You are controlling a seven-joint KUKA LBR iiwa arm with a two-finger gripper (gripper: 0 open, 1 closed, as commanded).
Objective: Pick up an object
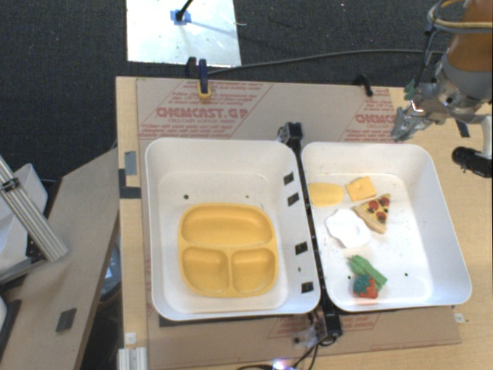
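Hovering at the upper right, beyond the far corner of the right bin (443, 206), our gripper (406, 123) hangs clear of everything. It is small and partly blurred at this slant, so we cannot tell how it is set, and we see nothing in its hold. The arm (462, 45) with its orange band rises behind it at the view's edge.

Nearest to us, in the right bin, lie the things we may pick: a yellow square (360, 188) and a pizza slice (377, 213) just beside it, a pale yellow oval (325, 194) to their left, a white flat piece (348, 228) touching or nearly touching the slice, and, well apart toward the near wall, a green and red toy (365, 277). All lie flat on the bin floor, loosely scattered, which we judge suits a straight descent from above. The cluster at the far end is tight, so a grasp there risks nudging a neighbour; the green toy stands alone and looks the easier target.

Farther out, the left bin (166, 206) holds a yellow divided tray (228, 247), set near its middle. Both bins sit on a board (231, 106) with red lettering, clamped at its far edge, presumably to keep it from shifting.
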